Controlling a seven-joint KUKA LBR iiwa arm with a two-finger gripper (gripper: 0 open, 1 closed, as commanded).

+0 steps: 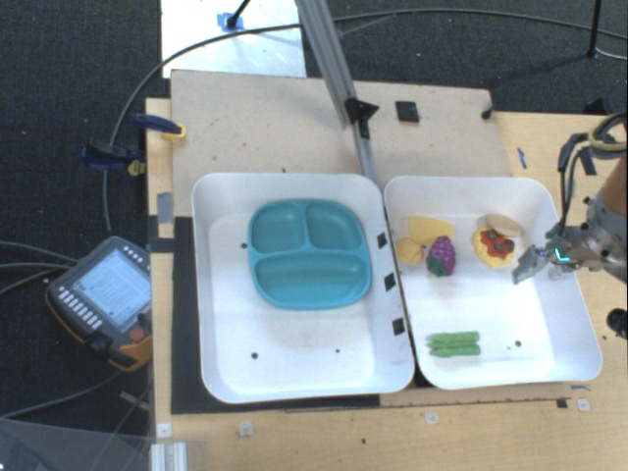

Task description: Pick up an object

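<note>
The right bin (pixel 549 204) holds a yellow cheese wedge (pixel 429 231), a purple grape bunch (pixel 442 255), a small yellow piece (pixel 409 252), a pizza-like toy with red topping (pixel 496 243) and green bean pods (pixel 453 343). My gripper (pixel 538 263) hangs over the right side of this bin, just right of and below the pizza toy, with nothing visible between its fingers. A small cyan light glows on it.
The left bin (pixel 221 351) bears a teal divided plate (pixel 309 253). A slanted metal pole (pixel 329 47) crosses above the bench's far side. A teach pendant (pixel 103 297) lies on the floor at left, with cables around.
</note>
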